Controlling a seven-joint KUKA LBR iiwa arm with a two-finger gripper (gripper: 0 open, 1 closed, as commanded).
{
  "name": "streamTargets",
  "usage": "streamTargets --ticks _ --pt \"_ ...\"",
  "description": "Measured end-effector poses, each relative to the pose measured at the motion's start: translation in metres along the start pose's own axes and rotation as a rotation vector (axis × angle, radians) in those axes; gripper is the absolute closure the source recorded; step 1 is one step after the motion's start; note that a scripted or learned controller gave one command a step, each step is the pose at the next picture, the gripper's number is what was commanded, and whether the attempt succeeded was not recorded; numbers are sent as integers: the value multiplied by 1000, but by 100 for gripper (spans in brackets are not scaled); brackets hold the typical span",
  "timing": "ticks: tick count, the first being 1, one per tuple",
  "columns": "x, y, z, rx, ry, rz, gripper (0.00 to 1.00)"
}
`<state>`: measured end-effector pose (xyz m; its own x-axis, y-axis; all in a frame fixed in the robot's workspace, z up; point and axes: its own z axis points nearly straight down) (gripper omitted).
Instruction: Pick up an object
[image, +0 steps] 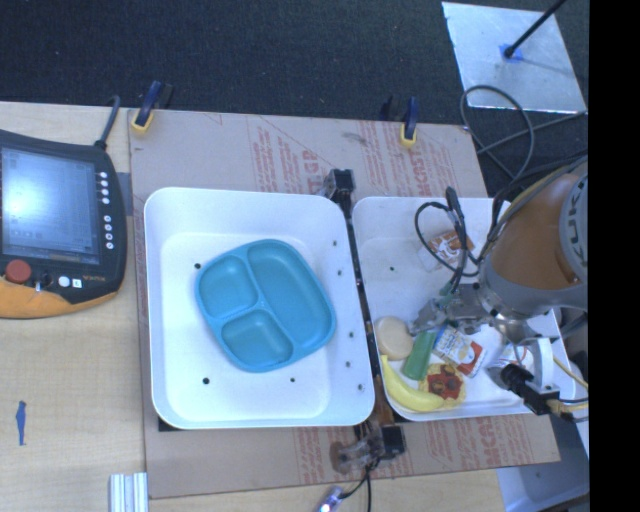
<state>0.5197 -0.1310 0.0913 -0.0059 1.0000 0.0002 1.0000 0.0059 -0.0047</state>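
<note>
- While your end effector (452, 312) hangs low over the right bin (400, 225), you cannot tell its opening or hold.
- Beneath it: curved yellow banana (408, 394), green bottle (419, 353), glossy packets.
- Left bin (175, 225): smooth blue three-compartment plate (264, 303).

A robotics lab: a grey-and-orange teach pendant (55, 230) lies on the wooden table (70, 400), with clamped cardboard (290, 150) beneath two bins.
</note>
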Motion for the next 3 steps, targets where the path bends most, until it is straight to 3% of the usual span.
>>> streamTargets --ticks 1,2,3 --pt "11 70 -1 -2 1 3 0" --pt "-44 127 -5 0 0 2 0" --pt "-11 74 -18 -1 0 2 0"
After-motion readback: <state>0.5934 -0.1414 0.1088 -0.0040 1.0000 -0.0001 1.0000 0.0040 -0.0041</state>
